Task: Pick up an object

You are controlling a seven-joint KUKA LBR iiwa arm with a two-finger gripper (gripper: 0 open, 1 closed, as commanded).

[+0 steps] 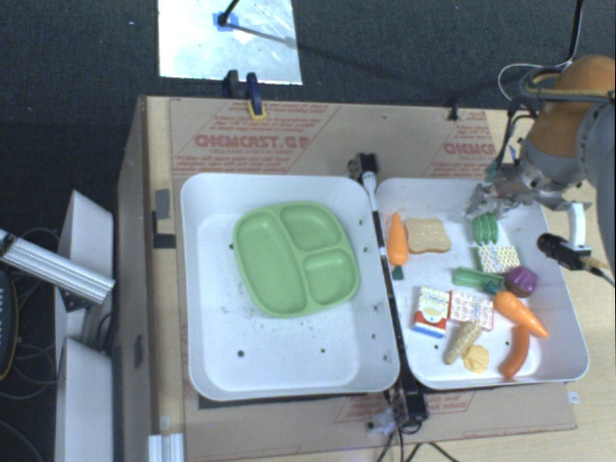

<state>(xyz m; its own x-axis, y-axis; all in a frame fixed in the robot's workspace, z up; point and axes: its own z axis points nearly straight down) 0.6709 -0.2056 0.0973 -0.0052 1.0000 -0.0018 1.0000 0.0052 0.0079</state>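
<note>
Green pepper toy (pixel 485 228) lies in the right bin (pixel 568 354), near its far edge, directly under the gripper (pixel 486 203). I see the gripper poised over it from the right; I cannot tell how the jaws stand. Just beside it: bread slice (pixel 427 236), checkered block (pixel 498 257). The left bin (pixel 207 354) holds 1 green divided plate (pixel 296 258).

A small green ribbed toy (pixel 485 228), perhaps a pepper or a pea pod, lies flat in the right bin (pixel 577 340), close to its far edge, just under the hand (pixel 493 200).
</note>
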